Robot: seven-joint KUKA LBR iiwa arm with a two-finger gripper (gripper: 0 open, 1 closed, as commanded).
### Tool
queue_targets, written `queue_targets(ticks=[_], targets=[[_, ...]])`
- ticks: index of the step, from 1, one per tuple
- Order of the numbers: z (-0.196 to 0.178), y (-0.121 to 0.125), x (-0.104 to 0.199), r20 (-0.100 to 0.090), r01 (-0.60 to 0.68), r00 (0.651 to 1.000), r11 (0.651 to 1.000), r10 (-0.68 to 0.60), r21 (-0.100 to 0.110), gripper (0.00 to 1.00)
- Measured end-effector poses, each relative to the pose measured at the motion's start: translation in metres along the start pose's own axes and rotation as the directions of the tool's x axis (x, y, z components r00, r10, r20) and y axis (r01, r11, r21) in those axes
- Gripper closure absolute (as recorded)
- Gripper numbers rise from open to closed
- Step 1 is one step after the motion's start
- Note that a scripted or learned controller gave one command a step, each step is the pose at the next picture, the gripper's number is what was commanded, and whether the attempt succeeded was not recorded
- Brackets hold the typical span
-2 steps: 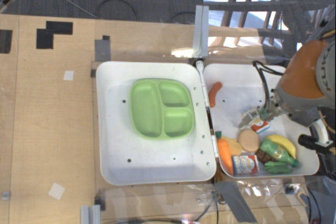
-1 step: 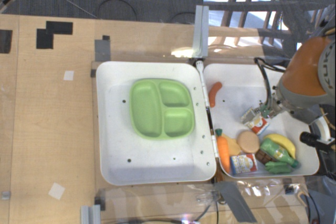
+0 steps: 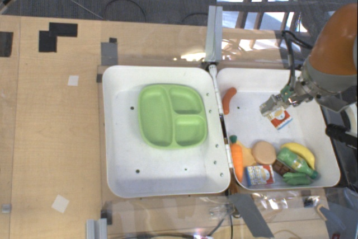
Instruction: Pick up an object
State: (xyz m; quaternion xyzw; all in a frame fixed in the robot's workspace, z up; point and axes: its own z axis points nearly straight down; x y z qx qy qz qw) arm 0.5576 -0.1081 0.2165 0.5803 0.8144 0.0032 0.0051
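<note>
My gripper hangs low over the right bin, at its upper right part. A small red and white carton sits directly under it and seems to touch it. Whether the carton is held is unclear from this angle. In the same bin an orange-red sausage lies near the left wall. Along the front lie a carrot, a tan bun, a banana, a dark green bottle and a blue and white box.
The left bin holds a green divided plate. A metal divider post stands behind the two bins. The arm's orange band rises at the right edge. Bare white floor shows in the middle of the right bin.
</note>
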Motion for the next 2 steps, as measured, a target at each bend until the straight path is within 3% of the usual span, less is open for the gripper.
queue_targets(ticks=[1, 2], targets=[[-0.004, 0.0, -0.001, -0.002, 0.005, 1.0, 1.0, -0.005, 0.008, 1.0], [-0.02, 0.027, 0.063, -0.004, -0.058, 0.998, 0.998, 0.058, 0.009, 1.0]])
